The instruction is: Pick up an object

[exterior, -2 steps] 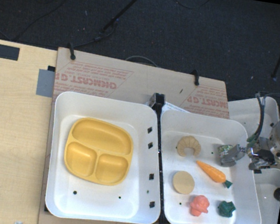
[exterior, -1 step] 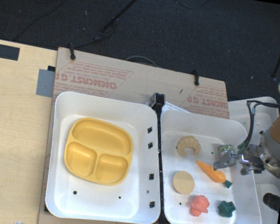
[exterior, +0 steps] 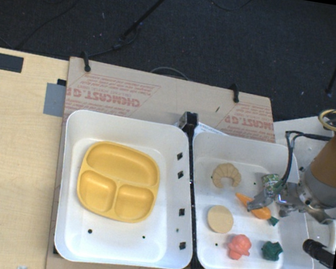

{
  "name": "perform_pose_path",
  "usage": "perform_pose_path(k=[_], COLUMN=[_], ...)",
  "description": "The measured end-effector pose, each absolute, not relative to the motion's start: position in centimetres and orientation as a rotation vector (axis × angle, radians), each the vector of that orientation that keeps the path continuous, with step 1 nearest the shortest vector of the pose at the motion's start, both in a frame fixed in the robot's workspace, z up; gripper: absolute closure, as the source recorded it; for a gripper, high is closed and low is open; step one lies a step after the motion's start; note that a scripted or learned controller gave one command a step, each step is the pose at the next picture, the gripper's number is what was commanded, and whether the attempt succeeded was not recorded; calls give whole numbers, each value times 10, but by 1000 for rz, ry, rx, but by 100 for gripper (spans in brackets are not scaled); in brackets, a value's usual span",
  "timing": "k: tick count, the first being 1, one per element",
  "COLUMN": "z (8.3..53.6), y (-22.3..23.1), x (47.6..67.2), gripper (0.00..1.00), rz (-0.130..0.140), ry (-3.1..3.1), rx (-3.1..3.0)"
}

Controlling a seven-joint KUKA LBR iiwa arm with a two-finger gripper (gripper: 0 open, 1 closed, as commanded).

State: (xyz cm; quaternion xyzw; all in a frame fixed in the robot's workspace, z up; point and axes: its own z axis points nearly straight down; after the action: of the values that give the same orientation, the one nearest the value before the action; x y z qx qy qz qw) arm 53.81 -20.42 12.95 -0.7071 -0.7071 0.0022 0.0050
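My gripper (exterior: 261,201) reaches in from the right and hangs low over the right bin (exterior: 241,152). It sits right at an orange carrot-like piece (exterior: 253,206) and hides part of it. A tan croissant (exterior: 227,174) lies to the gripper's left. A round beige disc (exterior: 220,219) lies below that. Near the bin's front are a pink-red lumpy piece (exterior: 239,246) and a dark green piece (exterior: 272,249). A small green-and-white item (exterior: 270,180) lies just behind the gripper.
The left bin (exterior: 64,222) holds a yellow divided plate (exterior: 119,180). A black divider (exterior: 187,191) runs between the two bins. The grey and orange arm (exterior: 331,168) stands over the right bin's right edge, with cables around it.
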Motion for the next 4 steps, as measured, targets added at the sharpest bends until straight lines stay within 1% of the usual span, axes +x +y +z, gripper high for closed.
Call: perform_pose_path(k=[1,2,4], z=[85,95,217], y=[-204,-204,-207], x=[538,539,547], gripper=[0,100,100], rz=[4,3,0], ry=[-2218,-2215,-2226], rx=[-2218,-2218,-2219])
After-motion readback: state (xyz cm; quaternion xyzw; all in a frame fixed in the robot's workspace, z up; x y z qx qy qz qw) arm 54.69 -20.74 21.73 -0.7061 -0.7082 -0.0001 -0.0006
